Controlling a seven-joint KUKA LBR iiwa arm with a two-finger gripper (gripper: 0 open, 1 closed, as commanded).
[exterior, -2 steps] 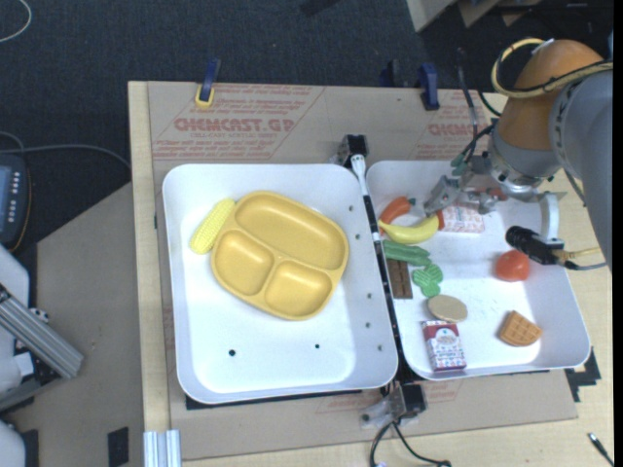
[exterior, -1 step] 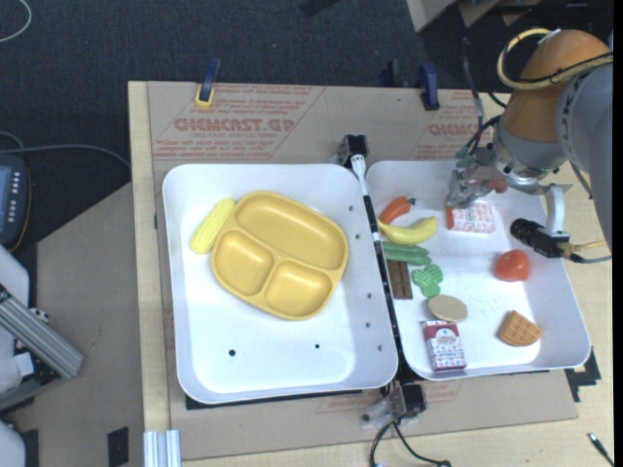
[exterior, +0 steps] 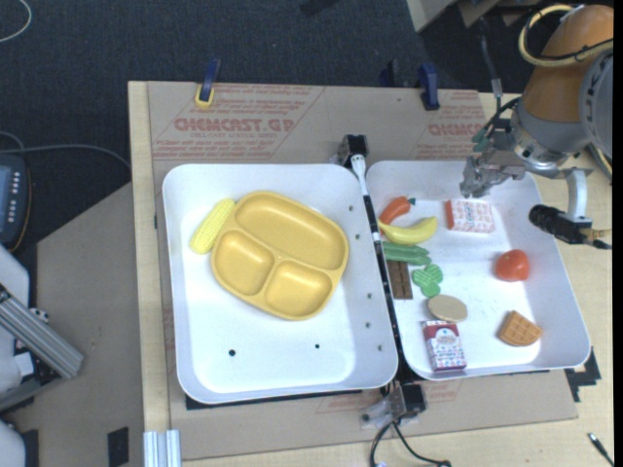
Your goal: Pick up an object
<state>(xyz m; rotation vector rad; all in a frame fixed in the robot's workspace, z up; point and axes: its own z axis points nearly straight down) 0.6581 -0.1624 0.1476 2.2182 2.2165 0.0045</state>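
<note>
- Gripper (exterior: pixel 479 185): poised over the right bin's (exterior: pixel 560 300) far part; whether it is spread or pressed together cannot be told.
- White-and-red packet (exterior: pixel 470 217): lies flat just below the gripper, nearest item to it; contact cannot be told. Its long axis runs roughly left to right.
- Arm (exterior: pixel 560 86): reaches in from the upper right, wrist angled down toward the bin.
- Banana (exterior: pixel 410 230), tomato (exterior: pixel 512 265): left and lower right of the packet, apart from it.
- Yellow tray (exterior: pixel 277 254): in the left bin (exterior: pixel 195 339).
</note>
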